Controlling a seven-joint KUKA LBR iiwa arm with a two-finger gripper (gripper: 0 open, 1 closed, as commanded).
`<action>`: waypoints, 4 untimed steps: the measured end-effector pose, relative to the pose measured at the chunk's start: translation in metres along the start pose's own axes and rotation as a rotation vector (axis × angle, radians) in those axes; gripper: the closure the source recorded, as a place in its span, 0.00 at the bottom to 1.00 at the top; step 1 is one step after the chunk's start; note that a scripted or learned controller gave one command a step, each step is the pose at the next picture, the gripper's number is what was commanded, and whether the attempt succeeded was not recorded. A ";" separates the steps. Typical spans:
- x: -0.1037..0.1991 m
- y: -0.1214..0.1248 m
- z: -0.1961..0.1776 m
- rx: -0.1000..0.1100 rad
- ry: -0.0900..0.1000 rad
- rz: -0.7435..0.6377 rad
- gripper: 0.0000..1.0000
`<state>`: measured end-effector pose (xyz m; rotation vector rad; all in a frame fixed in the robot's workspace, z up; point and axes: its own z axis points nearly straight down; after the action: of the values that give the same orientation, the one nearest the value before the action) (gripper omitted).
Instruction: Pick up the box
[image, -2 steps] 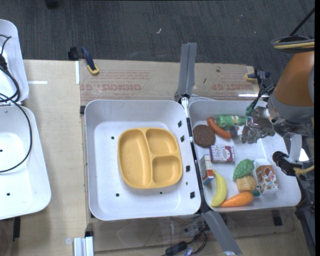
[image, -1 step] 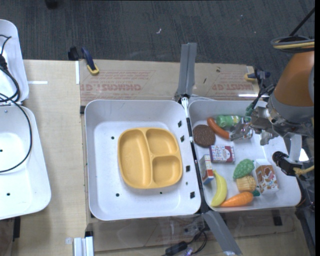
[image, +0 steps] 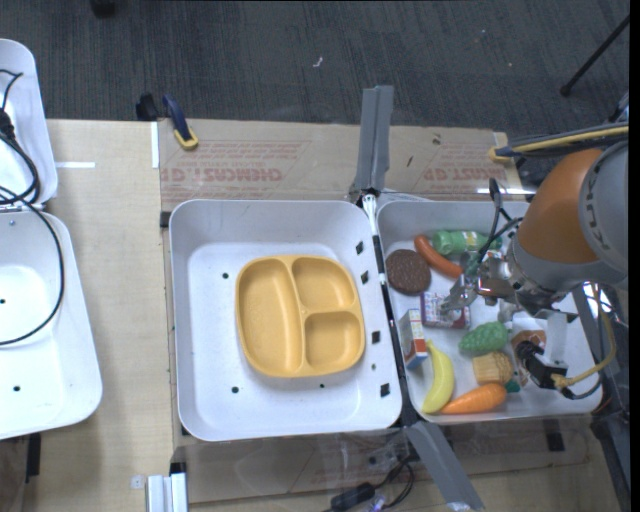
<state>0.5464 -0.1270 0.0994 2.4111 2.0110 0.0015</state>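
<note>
A small white carton box (image: 413, 336) with red and blue print lies near the left wall of the right bin (image: 560, 408). Just to its right lies a flat pink and white packet (image: 441, 312). My gripper (image: 463, 293) hangs low over the packet's right edge, up and to the right of the box. The grey arm with its orange band (image: 560, 215) reaches in from the right and hides part of the bin behind it.
Around the box lie a brown round cookie (image: 407, 271), a banana (image: 438, 380), a carrot (image: 474, 400), a green bumpy toy (image: 485, 337), a red sausage (image: 436, 255) and a green packet (image: 460, 241). The left bin (image: 200, 300) holds a yellow divided plate (image: 298, 315).
</note>
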 end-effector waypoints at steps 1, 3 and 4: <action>0.022 0.000 0.003 -0.008 -0.002 -0.107 0.00; 0.047 -0.017 -0.092 0.002 0.000 -0.263 1.00; 0.047 -0.017 -0.092 0.003 0.000 -0.263 0.00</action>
<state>0.5377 -0.0780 0.1912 2.1284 2.3106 -0.0019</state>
